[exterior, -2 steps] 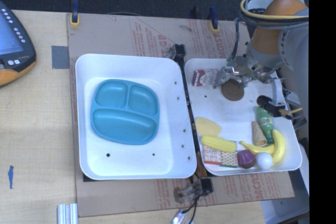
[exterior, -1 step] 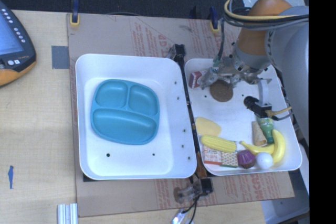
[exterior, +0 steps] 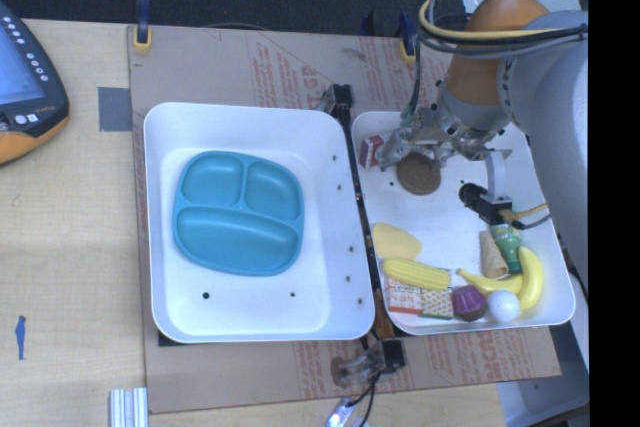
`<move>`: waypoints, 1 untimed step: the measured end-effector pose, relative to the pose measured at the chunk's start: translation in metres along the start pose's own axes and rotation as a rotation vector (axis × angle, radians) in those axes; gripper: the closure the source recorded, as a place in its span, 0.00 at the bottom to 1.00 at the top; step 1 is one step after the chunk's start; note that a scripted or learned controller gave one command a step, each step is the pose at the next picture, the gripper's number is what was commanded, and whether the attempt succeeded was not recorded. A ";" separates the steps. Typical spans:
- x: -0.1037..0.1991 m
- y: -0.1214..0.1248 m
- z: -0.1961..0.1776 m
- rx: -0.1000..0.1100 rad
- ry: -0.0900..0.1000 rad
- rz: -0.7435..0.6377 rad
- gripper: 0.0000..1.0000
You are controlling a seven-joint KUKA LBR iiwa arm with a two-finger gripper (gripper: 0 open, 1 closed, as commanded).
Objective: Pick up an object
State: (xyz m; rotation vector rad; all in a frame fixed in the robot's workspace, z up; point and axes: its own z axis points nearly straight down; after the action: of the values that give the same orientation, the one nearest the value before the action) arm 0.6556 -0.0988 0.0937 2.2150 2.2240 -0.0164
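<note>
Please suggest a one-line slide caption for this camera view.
Grey arm's pincer low over the right white bin of toy food, by a round brown piece; blue divided plastic plate in the left white bin.

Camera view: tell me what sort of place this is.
Probably a robotics lab test bench, not a kitchen. A grey arm reaches over two white bins clamped onto cardboard, the right bin holds toy food such as a banana and corn cob, and a handheld control pendant lies at the left.

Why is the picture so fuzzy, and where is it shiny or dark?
Camera view: soft all over, so the printing on the small packet can't be read; the white right bin looks washed out; the round orange band has a bright sheen; the sectioned blue plastic plate shows gentle shadows in its hollows.
</note>
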 end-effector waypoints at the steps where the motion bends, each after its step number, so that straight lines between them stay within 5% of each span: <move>1: 0.000 0.000 0.000 0.000 0.001 0.001 0.00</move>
State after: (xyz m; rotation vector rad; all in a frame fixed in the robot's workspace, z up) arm 0.6557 -0.0991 0.0937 2.2163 2.2236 -0.0156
